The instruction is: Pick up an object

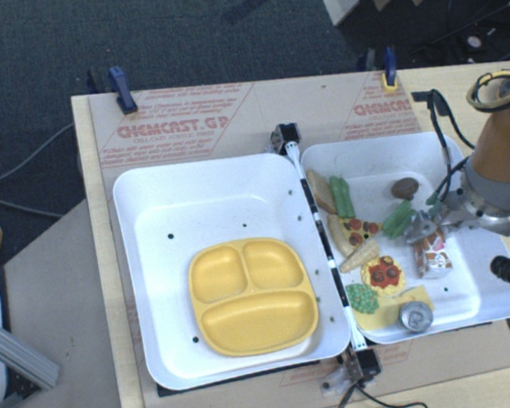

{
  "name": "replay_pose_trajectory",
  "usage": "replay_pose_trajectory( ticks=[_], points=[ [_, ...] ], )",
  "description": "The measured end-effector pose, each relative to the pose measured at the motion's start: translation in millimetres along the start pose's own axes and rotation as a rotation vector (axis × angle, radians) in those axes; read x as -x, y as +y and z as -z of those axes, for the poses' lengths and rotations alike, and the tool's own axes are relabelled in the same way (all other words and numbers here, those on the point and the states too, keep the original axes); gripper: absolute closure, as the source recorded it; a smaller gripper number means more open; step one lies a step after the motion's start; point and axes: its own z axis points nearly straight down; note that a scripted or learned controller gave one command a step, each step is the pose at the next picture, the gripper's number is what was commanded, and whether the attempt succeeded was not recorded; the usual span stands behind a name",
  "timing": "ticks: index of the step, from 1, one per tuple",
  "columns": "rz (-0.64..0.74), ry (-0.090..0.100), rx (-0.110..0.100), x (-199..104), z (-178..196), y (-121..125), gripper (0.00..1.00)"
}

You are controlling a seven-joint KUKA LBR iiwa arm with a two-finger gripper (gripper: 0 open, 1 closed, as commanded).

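The gripper [425, 225] sits low inside the right bin [458, 303], reaching in from the right edge under the grey wrist and orange band of the arm [504, 156]; whether it is wide, narrow or closed on anything cannot be told, since its tip is lost among the clutter. Just under and beside the tip lies a small white carton with red print [433, 256], and touching its left side is a green leafy toy [397, 220]. A little above, toward the back wall, rests a brown rounded piece [404, 188]. Further left, along the bin's inner wall, a green pepper-like toy [340, 196] lies lengthwise over a tan piece, with a pizza slice [357, 229] below it and a pale corn cob [359, 255] tilted beneath that. Near the front sit a round yellow-and-red toy [382, 274], a green broccoli-like piece [363, 298] and a silver can [416, 317] lying on a yellow slab. Across the divider, the left bin [146, 211] holds a yellow sectioned plate [252, 295] near its front centre. Both bins rest on a board printed with red lettering [173, 130], held by blue clamps [119, 88] at the back.
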Motion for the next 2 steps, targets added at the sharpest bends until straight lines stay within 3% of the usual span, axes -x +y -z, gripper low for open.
replay_pose_trajectory(
  ticks=[1,2],
  points=[
    [0.007,-0.001,0.001,-94.1,-10.0,30.2,1.00],
    [0.006,0.001,0.006,-182.0,96.1,34.3,1.00]
  ],
)
